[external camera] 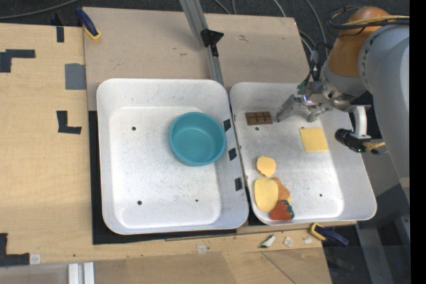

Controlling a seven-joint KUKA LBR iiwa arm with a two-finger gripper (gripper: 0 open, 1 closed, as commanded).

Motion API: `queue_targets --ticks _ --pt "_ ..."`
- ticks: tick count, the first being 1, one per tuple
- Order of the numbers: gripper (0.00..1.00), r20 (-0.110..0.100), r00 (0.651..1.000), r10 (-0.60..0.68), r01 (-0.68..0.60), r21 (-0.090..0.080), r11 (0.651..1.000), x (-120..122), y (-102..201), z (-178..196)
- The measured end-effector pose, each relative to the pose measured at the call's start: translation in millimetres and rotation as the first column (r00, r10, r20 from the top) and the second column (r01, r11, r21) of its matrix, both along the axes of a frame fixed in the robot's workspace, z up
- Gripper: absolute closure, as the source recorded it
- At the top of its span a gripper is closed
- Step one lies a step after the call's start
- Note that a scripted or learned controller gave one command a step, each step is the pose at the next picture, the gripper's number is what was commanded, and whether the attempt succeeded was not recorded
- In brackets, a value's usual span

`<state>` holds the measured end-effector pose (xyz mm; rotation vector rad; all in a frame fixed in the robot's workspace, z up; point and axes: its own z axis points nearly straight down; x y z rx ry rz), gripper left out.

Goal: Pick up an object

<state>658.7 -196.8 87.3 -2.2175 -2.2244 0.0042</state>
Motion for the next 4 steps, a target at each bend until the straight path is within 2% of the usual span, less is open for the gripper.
queue_targets --ticks 1,3,4 --pt "1.0 0.002 1.0 0.002 -0.002 -0.001 1.0 0.7 0.5 11.4" --pt "1.0 0.007 1.0 -0.002 0.002 0.0 1.0 -1.4 -7.2 119.0" --pt "1.0 0.0 1.0 0.001 -0.001 0.002 1.0 -24.2 39.8 115.6"
